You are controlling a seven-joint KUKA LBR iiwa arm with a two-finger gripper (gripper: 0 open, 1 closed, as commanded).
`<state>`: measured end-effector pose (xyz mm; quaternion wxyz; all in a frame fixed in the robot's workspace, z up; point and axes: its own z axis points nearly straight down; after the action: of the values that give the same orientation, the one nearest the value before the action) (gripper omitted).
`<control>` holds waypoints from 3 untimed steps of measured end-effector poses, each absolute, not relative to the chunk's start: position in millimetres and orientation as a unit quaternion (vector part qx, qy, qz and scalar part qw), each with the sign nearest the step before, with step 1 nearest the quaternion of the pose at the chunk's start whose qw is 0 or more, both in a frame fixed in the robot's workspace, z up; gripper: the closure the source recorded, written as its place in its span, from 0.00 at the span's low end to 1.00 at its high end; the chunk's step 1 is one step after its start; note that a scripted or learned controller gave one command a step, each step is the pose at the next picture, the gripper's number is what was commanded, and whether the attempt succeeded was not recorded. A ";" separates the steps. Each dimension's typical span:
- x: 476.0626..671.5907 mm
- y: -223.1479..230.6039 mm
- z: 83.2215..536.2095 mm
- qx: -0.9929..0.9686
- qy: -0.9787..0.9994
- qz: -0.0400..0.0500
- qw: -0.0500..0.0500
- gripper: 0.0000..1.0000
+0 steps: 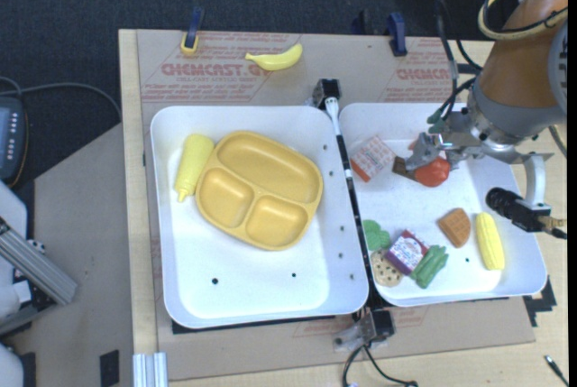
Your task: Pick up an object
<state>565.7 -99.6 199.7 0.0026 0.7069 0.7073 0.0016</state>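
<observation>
Step in hand: you are at the approach to a grasp. The end effector [424,158] sits low in the right bin [516,286], right at the red tomato-like toy [434,172].
End effector state: you cannot tell from this slanted view whether it is apart or together, and nothing shows it clamped on the toy.
Task's thing: any object counts. The red toy is the nearest candidate, touching or just under the tool tip, near the bin's upper middle.
Neighbours: a red-and-white packet [370,158] lies just beside the toy, toward the divider. The bread slice [456,226] and corn cob [489,241] lie well apart, lower right.
Lower cluster: a purple packet [407,251], a green pod [432,265], a cookie [386,271] and a green leafy piece [375,238] crowd together near the front edge.
Left bin [180,286]: it holds a yellow divided plate [260,189] with a yellow bottle [191,165] against it. A banana [276,58] lies on the bench [144,69] behind.
Next move calls for: confirm the toy sits squarely in the grip before you lift straight up. Its round shape may roll out, I judge.
</observation>
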 end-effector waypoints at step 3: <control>522.5 -13.9 215.0 0.706 0.709 -0.001 -0.003 1.00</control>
<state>522.5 -13.9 215.0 -0.0029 0.7057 0.7085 -0.0009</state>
